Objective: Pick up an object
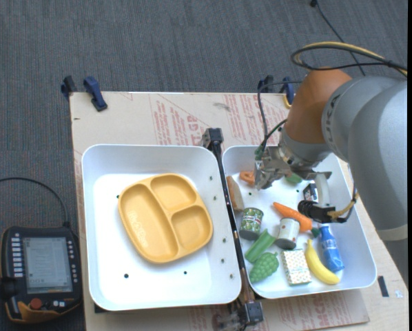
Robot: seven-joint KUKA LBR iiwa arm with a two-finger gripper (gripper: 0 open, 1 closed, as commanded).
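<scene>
Whether the gripper (266, 174) grasps anything I cannot tell; a small orange piece (247, 178) lies just left, a can (251, 221) and carrot (292, 216) below.

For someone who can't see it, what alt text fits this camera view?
A grey and orange robot arm lowers its gripper into the right bin, among a carrot, banana, small can and other toy foods. The left bin holds a yellow divided plate.
</scene>
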